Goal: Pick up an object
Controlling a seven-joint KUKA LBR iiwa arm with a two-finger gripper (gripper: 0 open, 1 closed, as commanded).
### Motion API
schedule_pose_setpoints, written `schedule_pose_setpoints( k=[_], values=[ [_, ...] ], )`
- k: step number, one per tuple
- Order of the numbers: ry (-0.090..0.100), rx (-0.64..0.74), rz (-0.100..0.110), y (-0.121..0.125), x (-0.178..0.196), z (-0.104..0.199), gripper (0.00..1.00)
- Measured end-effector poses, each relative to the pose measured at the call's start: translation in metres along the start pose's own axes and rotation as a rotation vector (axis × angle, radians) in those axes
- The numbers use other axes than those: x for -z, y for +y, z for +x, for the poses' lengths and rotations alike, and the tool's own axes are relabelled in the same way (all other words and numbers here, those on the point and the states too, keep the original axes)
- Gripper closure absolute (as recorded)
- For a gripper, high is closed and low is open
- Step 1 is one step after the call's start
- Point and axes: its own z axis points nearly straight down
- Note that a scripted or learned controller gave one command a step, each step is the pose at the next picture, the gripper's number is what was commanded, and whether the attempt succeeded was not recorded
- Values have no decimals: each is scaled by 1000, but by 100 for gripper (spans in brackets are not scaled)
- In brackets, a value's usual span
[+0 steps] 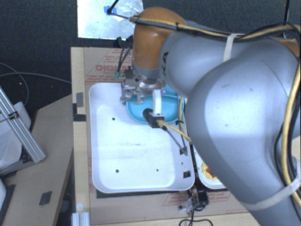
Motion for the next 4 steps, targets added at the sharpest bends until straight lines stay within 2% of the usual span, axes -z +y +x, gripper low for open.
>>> schedule_pose_setpoints(
  k=[1,2,3,4],
  values=[
    [-5,-1,-26,-34,-20,-53,100],
    [-4,-1,22,0,-61,-60,100],
    [-11,-1,-24,-70,-62,-57,100],
    [-11,-1,-21,-179,-67,-35,100]
  ],
)
